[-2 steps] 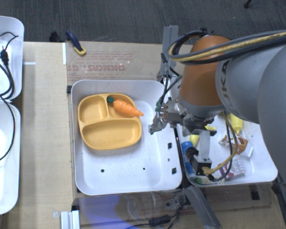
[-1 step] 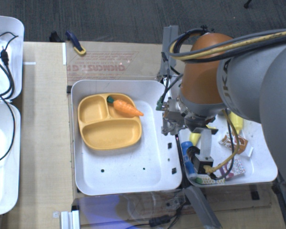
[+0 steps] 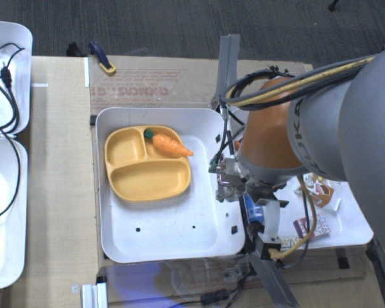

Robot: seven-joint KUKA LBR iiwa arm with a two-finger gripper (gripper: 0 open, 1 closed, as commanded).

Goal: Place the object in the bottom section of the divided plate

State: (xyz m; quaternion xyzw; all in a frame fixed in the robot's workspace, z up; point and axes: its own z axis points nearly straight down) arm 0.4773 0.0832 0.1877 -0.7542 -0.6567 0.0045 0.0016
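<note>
The toy carrot [image 3: 171,146] lay in the upper right compartment of the yellow divided plate [image 3: 129,186], its green top toward the far left and its orange tip pointing right and a little nearer, resting over the plate's right rim. The plate sat in the far left part of the white bin [image 3: 167,236]. The tool [image 3: 230,183] hung at the bin's right wall, under the orange-banded wrist, so the carrot lay to its left and slightly farther away, with open bin floor between them. Whether the tool was spread or pressed together could not be told; nothing showed in it. The wide bottom section lay just nearer than the carrot, so the carry looked short.
</note>
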